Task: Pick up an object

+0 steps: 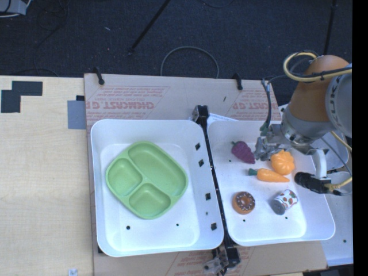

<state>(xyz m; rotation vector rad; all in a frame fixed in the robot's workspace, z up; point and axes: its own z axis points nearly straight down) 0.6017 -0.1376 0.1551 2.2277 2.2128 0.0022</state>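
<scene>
The most likely target was the orange pumpkin-shaped toy point(283, 162), which lay in the right bin point(316, 226), touching or nearly touching the gripper point(265, 148) on the gripper's right. Nothing had been lifted: every toy lay on the bin floor, and none showed between the fingers. The gripper was low over the floor, between the pumpkin toy and a purple toy vegetable point(242, 151) just left of it. Whether the fingers were spread or closed could not be told, as they merged into a dark, blurred mass. By my reading the pick was at the reach-and-close stage, with the grasp and the lift both left to do.

A toy carrot point(271, 176) lay just below the pumpkin toy, almost touching it. Further below and left sat a chocolate-frosted toy doughnut point(244, 202), and below the pumpkin toy a small patterned can point(284, 201) lay on its side; its label was too small to read. Well to the pumpkin toy's left, in the left bin point(109, 234), rested a green divided plate point(146, 179) with three compartments.

The cardboard sheet point(144, 99) under both bins carried red printing, seen upside down and too blurred to read with confidence. The grey arm point(313, 105), with its orange band, reached in above and right of the pumpkin toy.
</scene>
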